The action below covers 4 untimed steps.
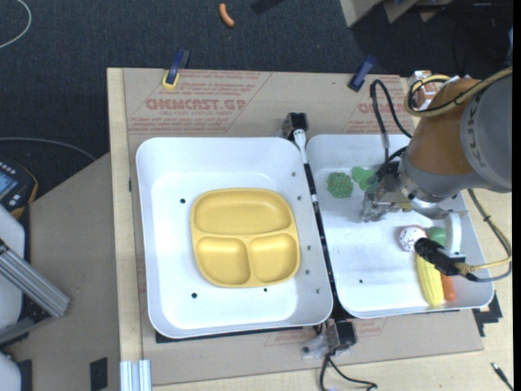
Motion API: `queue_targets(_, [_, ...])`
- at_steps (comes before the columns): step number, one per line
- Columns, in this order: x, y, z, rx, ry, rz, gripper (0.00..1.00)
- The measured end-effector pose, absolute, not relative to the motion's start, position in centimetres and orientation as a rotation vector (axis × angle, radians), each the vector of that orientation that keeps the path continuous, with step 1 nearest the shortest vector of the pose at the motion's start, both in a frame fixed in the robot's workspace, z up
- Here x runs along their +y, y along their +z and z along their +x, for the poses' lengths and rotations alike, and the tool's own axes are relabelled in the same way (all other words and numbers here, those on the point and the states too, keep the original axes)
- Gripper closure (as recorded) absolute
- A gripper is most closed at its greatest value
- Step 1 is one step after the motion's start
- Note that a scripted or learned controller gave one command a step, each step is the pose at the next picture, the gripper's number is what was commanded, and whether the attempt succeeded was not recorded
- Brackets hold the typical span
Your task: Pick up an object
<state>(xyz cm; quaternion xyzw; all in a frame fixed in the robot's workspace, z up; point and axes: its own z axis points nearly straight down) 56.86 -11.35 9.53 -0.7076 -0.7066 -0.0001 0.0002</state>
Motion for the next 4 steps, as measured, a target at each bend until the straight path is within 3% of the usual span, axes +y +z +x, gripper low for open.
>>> queue_targets(1, [-12.0,15.0,57.9,-2.227,-0.006,-2.226,1.0])
queue_targets(2, [-12.0,21.1,57.3,-2.227,-0.007,-2.226,1.0])
queue_targets(3, [-12.0,22.6,57.4,-2.226,-0.004,-2.224,1.0])
queue_targets(4, [-6.8,21.6,57.5,-2.224,0.0,-2.214,1.0])
